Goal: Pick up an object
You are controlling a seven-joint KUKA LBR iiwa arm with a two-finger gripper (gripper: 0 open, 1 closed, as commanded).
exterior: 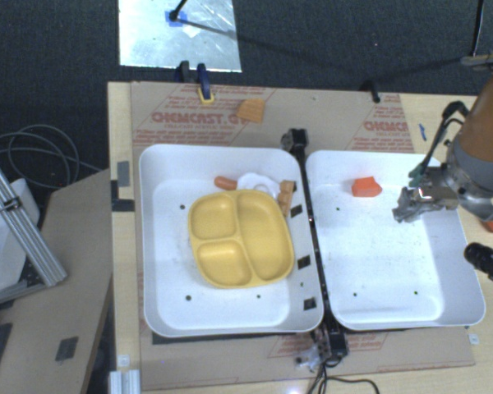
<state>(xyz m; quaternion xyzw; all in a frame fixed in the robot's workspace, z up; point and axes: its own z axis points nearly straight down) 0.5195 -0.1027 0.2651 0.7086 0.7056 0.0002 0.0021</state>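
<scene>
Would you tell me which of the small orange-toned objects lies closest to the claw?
The orange block in the right bin; it lies just left of the claw, while the orange sausage and brown piece are in the left bin.

Single fixed overhead cam, slanted down.
Looks onto bench [255, 105] from mid height; takes in left bin [160, 245], right bin [394, 253]; arm [481, 138] entering frame right.

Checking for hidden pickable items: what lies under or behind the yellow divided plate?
Behind the yellow plate show an orange sausage-like piece, something white and a tan block. Anything beneath is covered.
</scene>
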